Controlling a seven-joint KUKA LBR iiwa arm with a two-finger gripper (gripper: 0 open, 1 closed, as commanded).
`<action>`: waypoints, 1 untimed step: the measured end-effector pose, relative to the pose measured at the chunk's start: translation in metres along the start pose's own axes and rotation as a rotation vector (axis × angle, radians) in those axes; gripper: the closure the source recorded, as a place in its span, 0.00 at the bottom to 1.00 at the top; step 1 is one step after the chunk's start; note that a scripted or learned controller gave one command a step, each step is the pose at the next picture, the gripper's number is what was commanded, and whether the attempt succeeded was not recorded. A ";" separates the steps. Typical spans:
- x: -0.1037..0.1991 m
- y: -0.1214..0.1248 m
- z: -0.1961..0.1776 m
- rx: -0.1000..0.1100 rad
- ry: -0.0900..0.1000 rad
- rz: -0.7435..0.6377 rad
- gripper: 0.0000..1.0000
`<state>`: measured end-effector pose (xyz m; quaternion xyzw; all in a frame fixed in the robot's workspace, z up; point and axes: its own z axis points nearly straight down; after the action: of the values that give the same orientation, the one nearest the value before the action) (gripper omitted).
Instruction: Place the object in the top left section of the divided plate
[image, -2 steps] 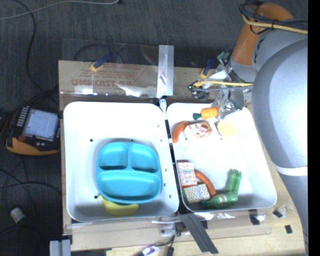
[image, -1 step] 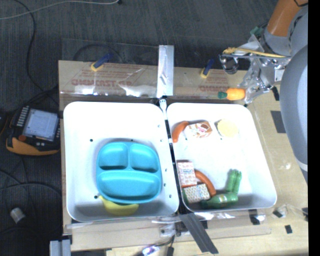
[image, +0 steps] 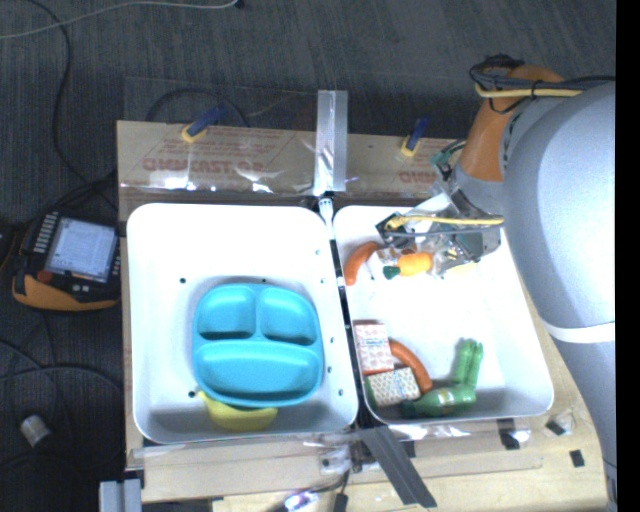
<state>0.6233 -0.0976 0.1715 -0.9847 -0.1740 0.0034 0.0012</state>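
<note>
A blue divided plate (image: 258, 345) lies in the left bin (image: 160, 260), with two small sections at its far side and one large section nearer the front. My gripper (image: 432, 240) hangs low over the far part of the right bin (image: 505, 320). Just below the gripper sits a small orange and yellow object (image: 412, 265); I cannot tell whether it is touching it. To the left of that object, an orange curved piece (image: 358, 262) lies against the bin wall.
A yellow item (image: 238, 414) pokes out from under the plate's front edge. In the front of the right bin lie a red box (image: 372, 348), a checkered packet (image: 394, 386), an orange sausage shape (image: 414, 364) and green pieces (image: 456, 380).
</note>
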 end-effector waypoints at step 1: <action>-0.016 0.015 0.059 -0.001 0.002 -0.144 1.00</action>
<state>0.6132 -0.1172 0.1125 -0.9697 -0.2444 0.0023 0.0010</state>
